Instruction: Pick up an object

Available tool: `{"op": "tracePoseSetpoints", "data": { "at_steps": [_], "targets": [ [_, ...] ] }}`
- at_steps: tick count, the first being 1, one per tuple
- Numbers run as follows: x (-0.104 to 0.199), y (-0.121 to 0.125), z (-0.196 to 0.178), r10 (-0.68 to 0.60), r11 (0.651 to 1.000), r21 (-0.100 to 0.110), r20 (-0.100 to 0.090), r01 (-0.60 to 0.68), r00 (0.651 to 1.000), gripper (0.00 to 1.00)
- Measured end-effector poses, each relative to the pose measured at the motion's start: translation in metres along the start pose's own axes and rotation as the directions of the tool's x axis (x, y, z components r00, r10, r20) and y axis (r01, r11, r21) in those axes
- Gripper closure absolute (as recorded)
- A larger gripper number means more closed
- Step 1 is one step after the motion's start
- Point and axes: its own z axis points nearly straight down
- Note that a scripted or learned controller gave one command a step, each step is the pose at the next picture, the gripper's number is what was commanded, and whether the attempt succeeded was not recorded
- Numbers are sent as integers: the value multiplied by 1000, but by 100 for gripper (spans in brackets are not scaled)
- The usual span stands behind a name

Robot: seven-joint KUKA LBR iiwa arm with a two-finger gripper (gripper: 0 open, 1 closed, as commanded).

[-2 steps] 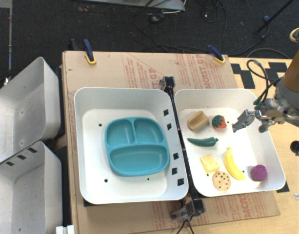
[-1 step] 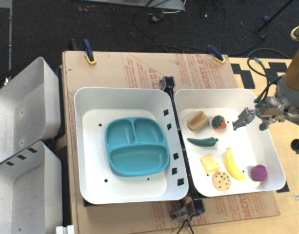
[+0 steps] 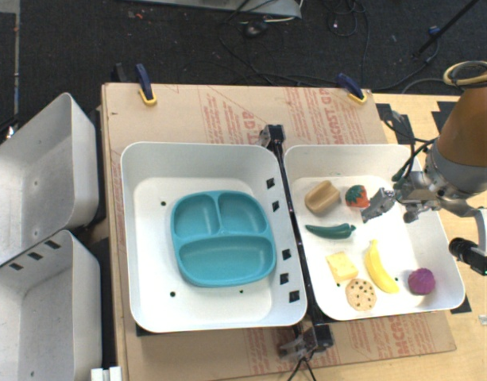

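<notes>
- the grey two-finger claw [image 3: 378, 205] hangs over the upper part of the right shallow white bin [image 3: 446, 236], just beside the small red round toy fruit with a green top [image 3: 356, 196]; whether its fingers are wide or narrow i cannot tell, and nothing shows between them.
- nearest candidates to pick: the red fruit, the tan bread-like block [image 3: 322, 197] and the dark green curved pepper [image 3: 332, 230] below it.
- risk: the red fruit is round and small, so a closing claw may well squeeze it out sideways.
- risk: fruit and bread block lie near each other, so a descent between them could nudge both and grip neither.
- risk: the yellow plastic banana [image 3: 380, 267], yellow cheese wedge [image 3: 342, 266], speckled cookie [image 3: 360, 294] and purple round fruit [image 3: 421, 281] are low and flat-lying; fingers could scrape the bin floor.
- the left white bin [image 3: 148, 213] holds a teal divided plate [image 3: 223, 237], well apart from the claw.
</notes>
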Motion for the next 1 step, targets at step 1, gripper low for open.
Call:
{"op": "tracePoseSetpoints", "data": {
  "at_steps": [1],
  "targets": [
    [7,6,60,1,1000,1,0,-1,1000,0]
  ]
}}
